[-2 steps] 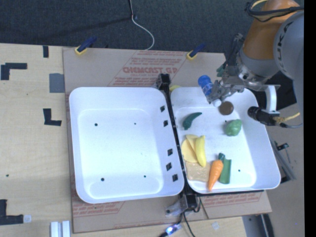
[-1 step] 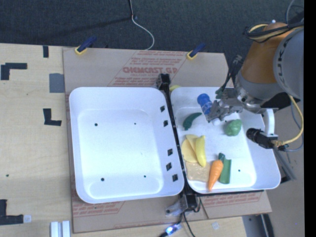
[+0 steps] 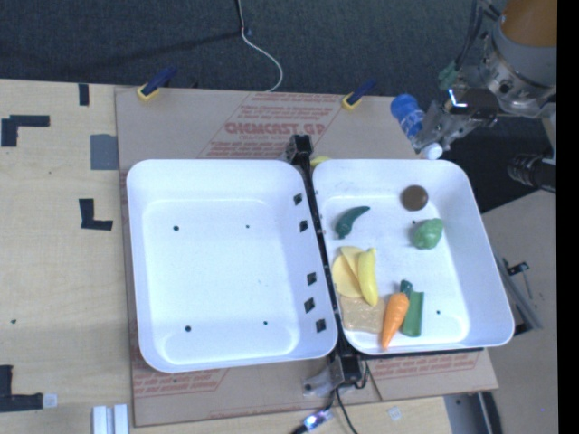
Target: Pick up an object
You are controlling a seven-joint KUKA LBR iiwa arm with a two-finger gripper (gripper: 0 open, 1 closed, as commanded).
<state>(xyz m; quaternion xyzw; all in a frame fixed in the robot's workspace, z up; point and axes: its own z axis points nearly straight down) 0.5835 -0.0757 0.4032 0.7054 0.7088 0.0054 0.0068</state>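
Observation:
The right bin (image 3: 470, 269) holds several toy foods. A brown disc (image 3: 414, 197) and a light green round piece (image 3: 427, 233) lie at its far right. A dark green pepper (image 3: 351, 220) lies near the divider, with yellow banana pieces (image 3: 357, 274) and a tan slab (image 3: 362, 315) below it. An orange carrot (image 3: 393, 319) rests against a dark green piece (image 3: 413, 310) near the front. My gripper (image 3: 436, 138) hangs above the bin's far right corner, outside its rim. A blue thing (image 3: 406, 114) shows right beside the gripper; I cannot tell whether it is held.
The left bin (image 3: 145, 242) sits beside the right one, joined by a black hinge strip (image 3: 312, 242). Both rest on a cardboard sheet (image 3: 262, 125) clamped at its far edge. A cable (image 3: 258, 43) hangs at the back.

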